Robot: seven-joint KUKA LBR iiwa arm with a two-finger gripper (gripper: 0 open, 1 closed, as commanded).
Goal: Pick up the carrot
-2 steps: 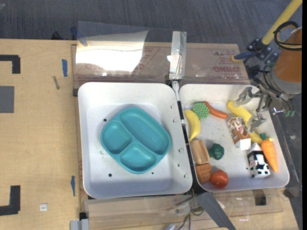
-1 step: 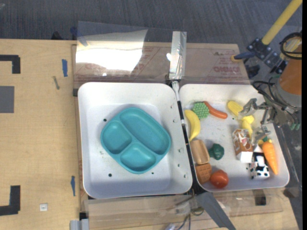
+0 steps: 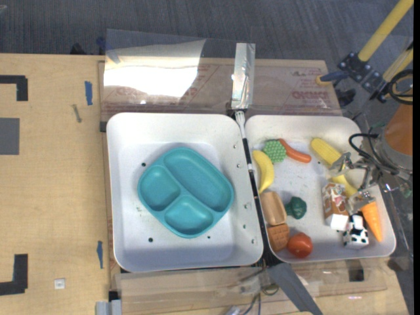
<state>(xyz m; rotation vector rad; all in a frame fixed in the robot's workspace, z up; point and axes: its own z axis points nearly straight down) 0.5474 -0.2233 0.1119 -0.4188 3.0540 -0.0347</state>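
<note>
On the wooden tabletop two white bins are sitting. The carrot is lying near the right bin's right edge; the pincer is hovering just beside it, grip unclear.

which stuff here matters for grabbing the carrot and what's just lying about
For the job:
carrot, right bin's right edge
gripper, just above the carrot

Lying about:
banana
corn cob
tomato
bread
teal divided plate

Carrot lies at right bin's right edge, beside toy cow
</note>
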